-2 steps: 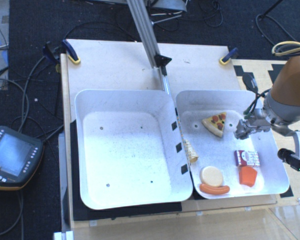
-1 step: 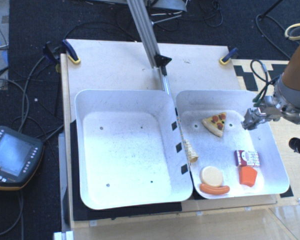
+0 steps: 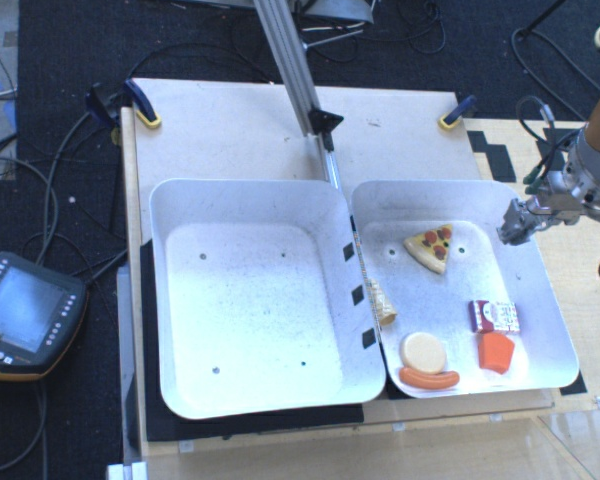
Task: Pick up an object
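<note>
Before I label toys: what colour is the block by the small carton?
Orange-red block, beside the carton, seen in the camera view.

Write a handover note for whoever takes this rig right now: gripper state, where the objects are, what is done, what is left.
Gripper: at the right bin's far right rim, holding nothing visible; open or shut not discernible.
All objects lie in the right bin: pizza slice toward the back, red-and-white packet and orange block near the right side, round bun and hot dog at the front edge, a small tan piece by the left wall.
Done: no pick yet.
Left: descend on one object, grasp, lift.
</note>
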